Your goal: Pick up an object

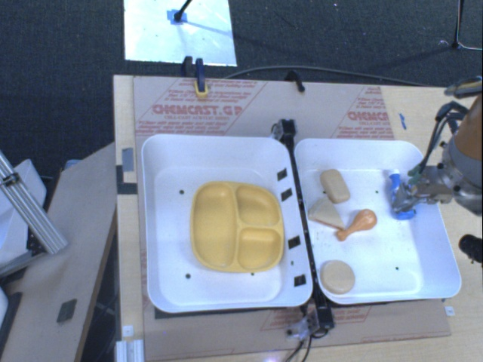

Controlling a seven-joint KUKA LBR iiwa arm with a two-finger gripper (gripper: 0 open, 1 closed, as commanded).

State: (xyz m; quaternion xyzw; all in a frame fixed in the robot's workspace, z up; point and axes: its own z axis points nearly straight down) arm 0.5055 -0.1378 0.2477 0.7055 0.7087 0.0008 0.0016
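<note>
Food toys share my right white bin [434,277]: a tan bread-shaped block [334,185], a pale wedge [326,214], an orange drumstick [356,224] and a round beige biscuit [337,276]. A yellow divided plastic plate [237,226] fills the left bin [162,202]. My pincer [404,196] sits against a small blue object [400,202] by the right wall; its spread I cannot tell.

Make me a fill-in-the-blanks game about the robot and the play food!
1. The yellow plate lies in the ____ bin.
2. The chicken leg is colored ____.
3. The gripper is over a ____ object in the right bin.
Answers: left; orange; blue
</note>
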